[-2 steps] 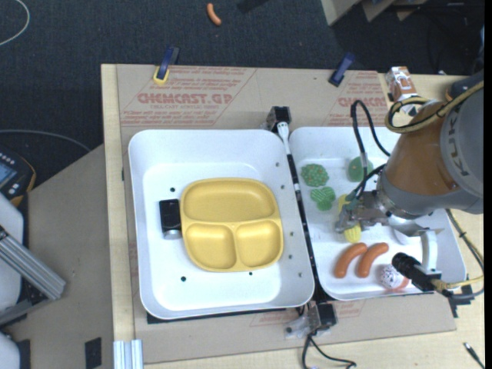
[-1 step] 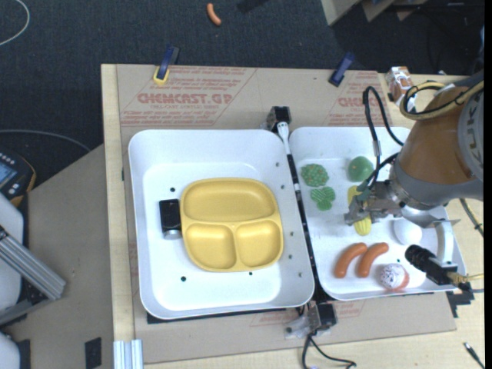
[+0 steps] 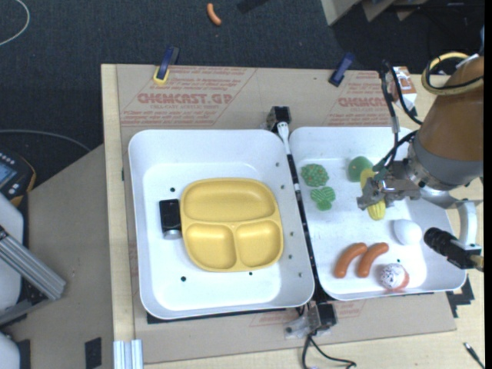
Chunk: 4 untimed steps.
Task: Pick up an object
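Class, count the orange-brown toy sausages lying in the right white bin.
2: one orange-brown toy sausage and its twin beside it, near the right bin's front edge. The arm may hide more.

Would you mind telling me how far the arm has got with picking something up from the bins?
Done: the gripper has reached into the right bin and sits over a yellow object. In hand: a grasp may be under way there, but nothing is visibly lifted. Left: raising an object clear. The two sausages, white egg and green pieces lie in the bin, and the yellow tray sits in the left bin.
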Each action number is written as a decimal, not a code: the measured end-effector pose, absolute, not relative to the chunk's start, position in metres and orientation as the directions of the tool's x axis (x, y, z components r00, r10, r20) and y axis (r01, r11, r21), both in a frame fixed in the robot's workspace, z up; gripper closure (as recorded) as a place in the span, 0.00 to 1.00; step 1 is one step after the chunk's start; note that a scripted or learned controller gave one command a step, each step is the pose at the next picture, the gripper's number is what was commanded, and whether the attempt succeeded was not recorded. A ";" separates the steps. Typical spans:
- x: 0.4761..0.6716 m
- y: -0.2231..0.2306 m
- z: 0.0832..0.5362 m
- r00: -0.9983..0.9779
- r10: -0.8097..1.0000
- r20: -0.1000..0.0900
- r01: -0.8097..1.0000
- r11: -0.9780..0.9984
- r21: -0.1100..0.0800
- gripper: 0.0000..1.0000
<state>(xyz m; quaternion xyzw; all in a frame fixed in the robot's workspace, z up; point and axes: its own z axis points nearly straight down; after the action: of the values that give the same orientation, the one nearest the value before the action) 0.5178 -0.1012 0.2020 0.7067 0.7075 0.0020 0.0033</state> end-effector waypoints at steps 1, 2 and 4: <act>0.519 -0.101 0.226 -0.001 1.000 -0.002 1.000 0.001 0.005 1.00; 0.542 -0.055 0.218 -0.004 1.000 0.000 1.000 0.004 0.003 1.00; 0.609 0.033 0.210 -0.005 1.000 0.001 1.000 0.005 0.004 1.00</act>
<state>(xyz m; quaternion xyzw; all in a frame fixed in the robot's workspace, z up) 0.6087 0.0328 0.2101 0.7053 0.7089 0.0017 0.0012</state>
